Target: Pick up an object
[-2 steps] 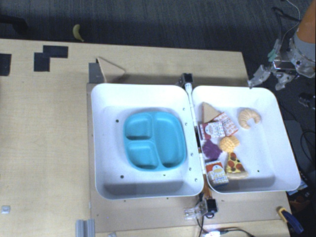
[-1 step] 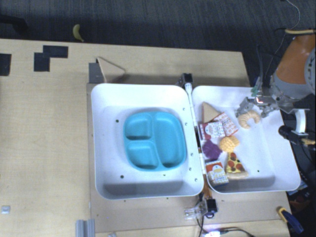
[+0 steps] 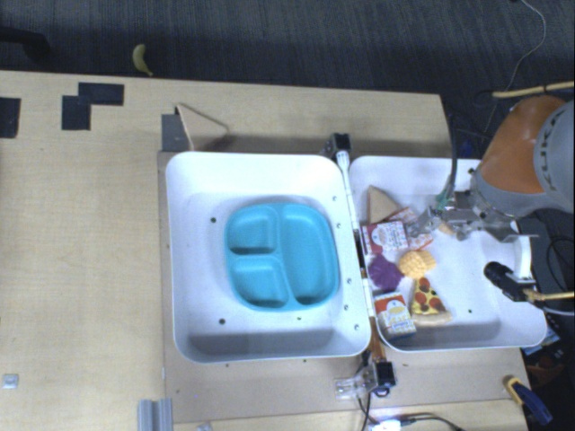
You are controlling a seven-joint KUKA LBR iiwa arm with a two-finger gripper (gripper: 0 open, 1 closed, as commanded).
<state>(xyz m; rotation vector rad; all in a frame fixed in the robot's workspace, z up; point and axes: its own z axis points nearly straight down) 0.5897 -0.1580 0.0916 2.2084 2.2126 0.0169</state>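
Hand [image 3: 437, 212] low in right bin [image 3: 503, 323], grip state unclear; bare floor at right; toys clustered lower-left, yellow ball [image 3: 416, 262] nearest.

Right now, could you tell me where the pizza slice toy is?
The pizza slice toy lies in the right bin, near its front wall, just below the yellow ball.

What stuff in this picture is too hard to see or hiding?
- Gripper, camera view: small and blurred over the right bin; its fingertips can't be made out.
- Arm, camera view: cut off by the right edge.
- Small packet: its print is too tiny to read.
- Purple toy: partly tucked under the yellow toy, shape unclear.
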